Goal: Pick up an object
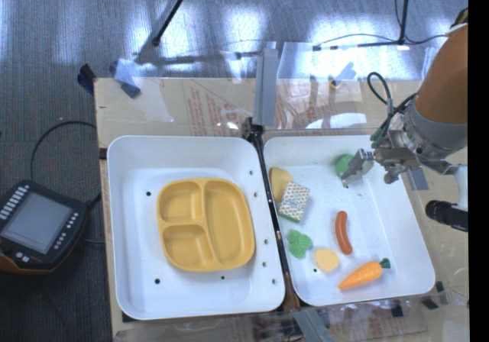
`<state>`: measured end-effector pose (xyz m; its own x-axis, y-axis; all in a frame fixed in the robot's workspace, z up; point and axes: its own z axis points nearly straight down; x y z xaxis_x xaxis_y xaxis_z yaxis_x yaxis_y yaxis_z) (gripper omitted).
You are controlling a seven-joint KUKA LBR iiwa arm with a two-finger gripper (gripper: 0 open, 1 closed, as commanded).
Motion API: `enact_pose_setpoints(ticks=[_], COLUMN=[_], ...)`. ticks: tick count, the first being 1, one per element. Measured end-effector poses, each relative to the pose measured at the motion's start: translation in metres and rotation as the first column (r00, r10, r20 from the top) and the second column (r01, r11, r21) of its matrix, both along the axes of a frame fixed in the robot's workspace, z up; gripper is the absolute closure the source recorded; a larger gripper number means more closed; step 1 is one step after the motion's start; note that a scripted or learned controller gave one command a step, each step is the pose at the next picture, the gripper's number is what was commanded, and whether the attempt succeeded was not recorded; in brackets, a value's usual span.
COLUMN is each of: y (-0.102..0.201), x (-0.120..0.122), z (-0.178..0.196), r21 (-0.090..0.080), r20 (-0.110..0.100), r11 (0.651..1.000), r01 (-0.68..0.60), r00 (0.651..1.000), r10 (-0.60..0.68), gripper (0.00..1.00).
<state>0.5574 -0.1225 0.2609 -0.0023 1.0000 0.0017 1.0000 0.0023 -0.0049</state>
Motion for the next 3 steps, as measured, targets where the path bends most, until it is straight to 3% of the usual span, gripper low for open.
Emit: enact_pose_setpoints(ticks=[1,2,3], y=[0.011,0.009,-0.015], x=[-0.005,-0.002,-0.068], z=[-0.159,-0.145,-0.176], r21=[-0.001,0.001,0.003], r20=[-0.014,-0.006,-0.001], r11=[0.985,0.983,0.97], r01=[0.173,0.181,-0.242], r00=[0.985,0.983,0.97], r10=[-0.173,-0.181,0.242], gripper=[0.0,1.0,1.0])
